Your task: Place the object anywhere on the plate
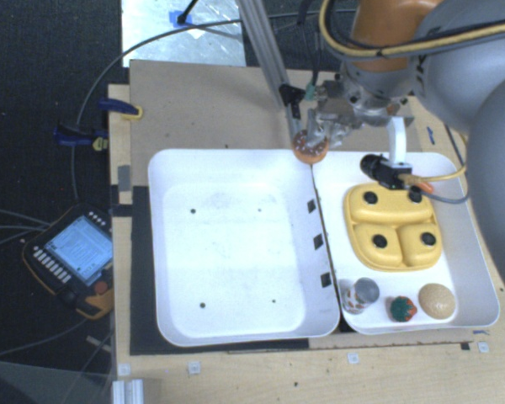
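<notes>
My jaws hang at the far end of the table, right over the seam where the two white bins meet, and a small round orange-brown object sits directly under them, at their tips; whether I am truly clamped on it or merely touching it from above I cannot tell, since my own wrist hides the fingers. The yellow plate, a divided one with three shallow wells and dark dots in them, lies in the right bin, near and to the right of where I am, well within reach. The object looks light and small, probably a hard moulded toy with a smooth skin, so I judge it could slip or roll if I pinch it off-centre; the best hold would be across its widest middle, squeezing gently. It should not be fragile. The plate's ridges may tip a round thing, so a well is the safer landing. At the near end of the right bin rest a small grey cup, a green-and-red ball and a tan egg-shaped piece, apart from the plate. The left bin lies beside me
</notes>
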Controlling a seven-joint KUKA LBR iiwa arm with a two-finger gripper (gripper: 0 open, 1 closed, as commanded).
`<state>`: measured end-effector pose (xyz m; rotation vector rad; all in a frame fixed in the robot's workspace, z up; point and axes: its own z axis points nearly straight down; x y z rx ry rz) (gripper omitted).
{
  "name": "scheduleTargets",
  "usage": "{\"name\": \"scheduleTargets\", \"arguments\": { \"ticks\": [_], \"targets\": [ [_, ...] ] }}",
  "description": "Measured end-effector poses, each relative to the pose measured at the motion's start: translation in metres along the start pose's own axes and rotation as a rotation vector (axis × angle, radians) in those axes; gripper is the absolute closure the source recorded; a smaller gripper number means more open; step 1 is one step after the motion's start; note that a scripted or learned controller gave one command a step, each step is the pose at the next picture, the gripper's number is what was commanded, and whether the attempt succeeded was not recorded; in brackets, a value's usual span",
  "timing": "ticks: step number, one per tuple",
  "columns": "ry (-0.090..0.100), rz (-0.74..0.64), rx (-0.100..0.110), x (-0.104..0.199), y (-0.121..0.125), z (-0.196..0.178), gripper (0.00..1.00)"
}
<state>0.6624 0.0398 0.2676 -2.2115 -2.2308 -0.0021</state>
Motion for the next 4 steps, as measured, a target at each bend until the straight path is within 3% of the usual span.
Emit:
{"name": "scheduleTargets", "arguments": {
  "ticks": [1, 2, 3, 4],
  "targets": [
    [0.0, -0.001, 0.001, 0.051, 0.002, 0.023, 1.0],
    [0.001, -0.001, 0.002, 0.105, -0.017, 0.037, 1.0],
    [0.0, 0.001, 0.001, 0.131, -0.021, 0.046, 1.0],
    [-0.001, 0.004, 0.0, 0.13, -0.021, 0.046, 0.0]
  ]
}}
